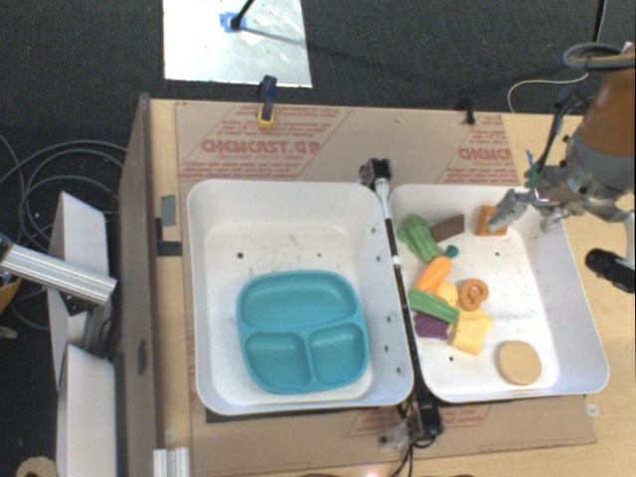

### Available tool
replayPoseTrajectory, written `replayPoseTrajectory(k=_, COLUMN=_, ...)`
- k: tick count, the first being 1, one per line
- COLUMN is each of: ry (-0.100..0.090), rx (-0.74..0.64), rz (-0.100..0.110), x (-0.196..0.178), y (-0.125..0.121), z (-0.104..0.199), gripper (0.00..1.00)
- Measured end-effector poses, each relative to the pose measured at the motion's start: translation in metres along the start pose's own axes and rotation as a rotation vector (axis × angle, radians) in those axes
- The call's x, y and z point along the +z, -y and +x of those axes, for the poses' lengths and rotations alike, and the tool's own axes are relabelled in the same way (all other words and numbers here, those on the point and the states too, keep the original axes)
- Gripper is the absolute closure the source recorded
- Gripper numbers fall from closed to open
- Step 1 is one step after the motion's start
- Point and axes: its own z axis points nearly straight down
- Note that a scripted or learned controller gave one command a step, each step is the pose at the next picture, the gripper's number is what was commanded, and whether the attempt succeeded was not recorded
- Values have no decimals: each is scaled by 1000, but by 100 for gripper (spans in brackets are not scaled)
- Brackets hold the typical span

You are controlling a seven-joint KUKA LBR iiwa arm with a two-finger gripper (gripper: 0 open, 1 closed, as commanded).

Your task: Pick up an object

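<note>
Two shallow white bins sit side by side on the tabletop [298, 137], which is covered with printed cardboard. The left bin [214, 266] holds a teal divided plate [301, 329] with three compartments, lying flat toward the near side of the bin.

The right bin [566, 296] holds a cluster of toy food near its left wall. A green ridged piece [417, 237] lies at the far end of the cluster, with a dark brown block [447, 227] just beside it. Below them an orange carrot [432, 272] slants toward the near side, a small teal bit [451, 251] by its upper end. An orange ring [473, 292] sits beside the carrot, a green strip [433, 306] lies over a purple piece [429, 326], and a pale yellow block [471, 332] touches them on the right. A round tan cookie [519, 362] lies apart from the cluster, near the bin's front right corner. A small orange block [489, 220] stands at the far edge of the bin.

The arm [608, 132] reaches in from the right, and its gripper [527, 203] hangs over the far right part of the right bin, close to the small orange block. Its fingers look spread somewhat apart, with nothing seen between them; one grey fingertip [509, 207] sits just beside the orange block, and whether it touches the block I cannot tell.
</note>
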Motion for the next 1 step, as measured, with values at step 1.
replayPoseTrajectory(k=1, ry=-4, rx=-7, rz=5, x=64, y=-9, z=68, gripper=0)
